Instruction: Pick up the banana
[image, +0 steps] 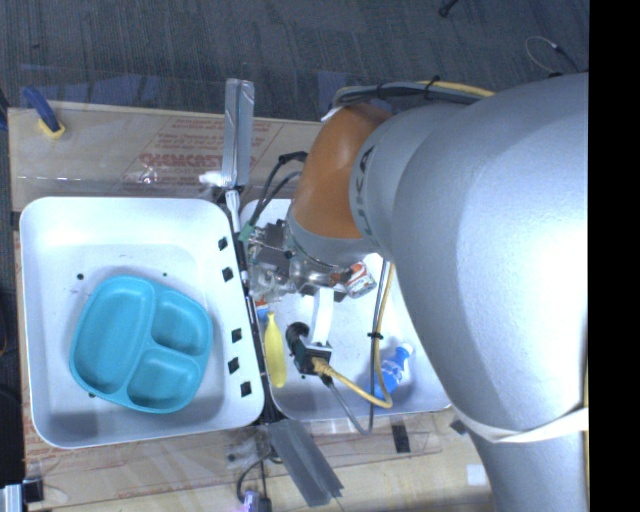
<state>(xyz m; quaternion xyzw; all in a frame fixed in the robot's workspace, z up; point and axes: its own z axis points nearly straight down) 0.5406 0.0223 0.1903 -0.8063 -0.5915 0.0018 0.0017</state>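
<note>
Over the right bin (425, 400), arm (480, 250) bends down, gripper (268, 288) near banana (273, 350).

I see the banana (273, 352) lying hard against the right bin (300, 402)'s left wall. My arm (480, 250) overhangs most of that bin; only its near edge lies bare.

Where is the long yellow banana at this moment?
In the camera view, the long yellow banana lies in the right-hand shallow white bin, lengthwise against its left wall.
</note>
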